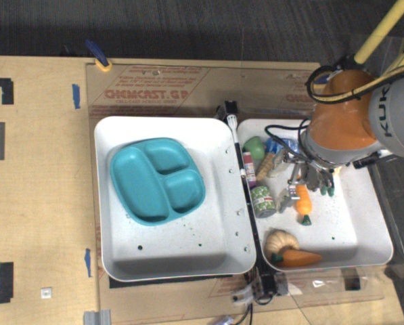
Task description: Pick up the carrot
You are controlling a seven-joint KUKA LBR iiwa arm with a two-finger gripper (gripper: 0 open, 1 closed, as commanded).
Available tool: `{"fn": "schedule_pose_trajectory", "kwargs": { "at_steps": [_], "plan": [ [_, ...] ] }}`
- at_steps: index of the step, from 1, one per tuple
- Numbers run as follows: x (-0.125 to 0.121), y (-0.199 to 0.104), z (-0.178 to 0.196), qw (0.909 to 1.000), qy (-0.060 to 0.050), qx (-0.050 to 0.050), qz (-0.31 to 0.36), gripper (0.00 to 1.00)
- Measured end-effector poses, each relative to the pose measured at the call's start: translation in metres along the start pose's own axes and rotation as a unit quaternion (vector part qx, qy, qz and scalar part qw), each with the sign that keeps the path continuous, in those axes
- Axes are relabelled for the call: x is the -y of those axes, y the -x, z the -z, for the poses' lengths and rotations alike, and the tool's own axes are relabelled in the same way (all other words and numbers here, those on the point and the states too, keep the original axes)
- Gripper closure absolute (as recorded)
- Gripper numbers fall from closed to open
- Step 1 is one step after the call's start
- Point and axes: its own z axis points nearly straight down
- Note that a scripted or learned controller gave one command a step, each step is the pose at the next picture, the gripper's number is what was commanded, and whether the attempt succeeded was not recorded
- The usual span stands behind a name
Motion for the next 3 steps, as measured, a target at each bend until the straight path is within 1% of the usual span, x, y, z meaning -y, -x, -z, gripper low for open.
{"fn": "schedule_pose_trajectory", "kwargs": {
  "at_steps": [1, 2, 3],
  "plan": [
    [0.049, -0.077, 0.001, 0.9992, -0.002, -0.001, -0.039, 0.0],
    [0.048, -0.071, 0.014, 0.9992, -0.002, 0.008, -0.039, 1.0],
    [0.065, 0.053, -0.001, 0.999, -0.001, 0.0, -0.044, 1.0]
  ]
}}
